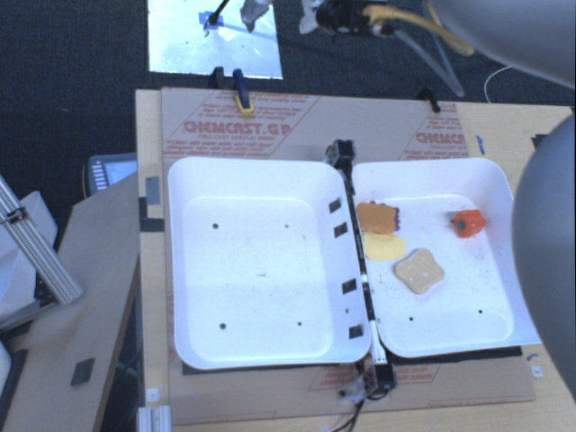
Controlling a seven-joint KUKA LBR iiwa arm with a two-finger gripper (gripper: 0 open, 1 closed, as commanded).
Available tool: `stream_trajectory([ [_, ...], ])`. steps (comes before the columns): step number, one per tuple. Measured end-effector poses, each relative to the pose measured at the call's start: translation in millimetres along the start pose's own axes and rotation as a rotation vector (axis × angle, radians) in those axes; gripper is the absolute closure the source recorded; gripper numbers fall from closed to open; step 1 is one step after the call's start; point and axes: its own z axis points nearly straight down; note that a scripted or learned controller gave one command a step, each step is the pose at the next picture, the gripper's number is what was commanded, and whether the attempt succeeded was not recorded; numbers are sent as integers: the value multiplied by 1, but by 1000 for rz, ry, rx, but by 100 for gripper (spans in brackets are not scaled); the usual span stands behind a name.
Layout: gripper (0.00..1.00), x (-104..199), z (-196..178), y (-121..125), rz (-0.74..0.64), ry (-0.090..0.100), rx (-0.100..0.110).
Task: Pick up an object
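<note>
The right bin (490, 327) holds several small objects. A tan toast-shaped slice (418, 271) lies near its middle. A flat yellow piece (384, 247) lies beside it, touching an orange-brown block with a purple edge (378, 217) at the bin's left wall. An orange-red object (467, 223) sits apart at the right. My gripper (285, 3) is at the top of the view, beyond the bench and far from the bins. Its two fingers are spread, so it is open with nothing between them.
The left bin (261, 336) adjoins the right one along a black clipped seam (351, 250). The grey arm (545, 268) covers the right bin's right edge. A shiny plate (193, 25) lies on the dark floor behind the bench.
</note>
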Motion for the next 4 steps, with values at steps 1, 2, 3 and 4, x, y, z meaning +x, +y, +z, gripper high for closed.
stream_trajectory([
  [1,100,0,-12,0,-4,1,-3],
  [2,0,1,-11,0,-5,1,-2],
  [3,100,1,-23,0,-8,2,-5],
  [4,0,1,-23,0,-9,2,-4],
])
